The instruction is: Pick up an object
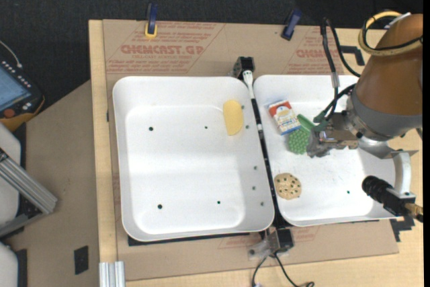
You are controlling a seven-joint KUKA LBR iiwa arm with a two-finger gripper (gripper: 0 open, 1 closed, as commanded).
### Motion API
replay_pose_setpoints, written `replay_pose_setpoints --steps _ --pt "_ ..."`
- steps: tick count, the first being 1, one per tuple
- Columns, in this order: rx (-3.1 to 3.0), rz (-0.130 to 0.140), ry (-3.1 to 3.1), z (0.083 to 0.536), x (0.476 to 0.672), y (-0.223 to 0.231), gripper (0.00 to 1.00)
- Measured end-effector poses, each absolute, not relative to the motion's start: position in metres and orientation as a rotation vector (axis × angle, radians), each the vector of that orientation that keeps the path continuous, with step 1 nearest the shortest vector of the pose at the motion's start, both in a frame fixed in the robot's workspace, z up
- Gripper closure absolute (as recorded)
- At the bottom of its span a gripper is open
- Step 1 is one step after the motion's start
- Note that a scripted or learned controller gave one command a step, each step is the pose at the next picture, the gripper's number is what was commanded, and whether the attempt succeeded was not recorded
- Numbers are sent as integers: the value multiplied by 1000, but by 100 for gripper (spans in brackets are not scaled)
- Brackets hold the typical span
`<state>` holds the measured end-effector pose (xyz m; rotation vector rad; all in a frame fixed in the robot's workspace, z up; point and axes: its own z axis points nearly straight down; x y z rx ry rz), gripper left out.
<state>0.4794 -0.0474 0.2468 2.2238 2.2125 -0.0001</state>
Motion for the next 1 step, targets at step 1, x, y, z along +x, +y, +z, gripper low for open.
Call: replay_pose_setpoints --steps 1 --pt "2210 13 2224 330 481 1 100"
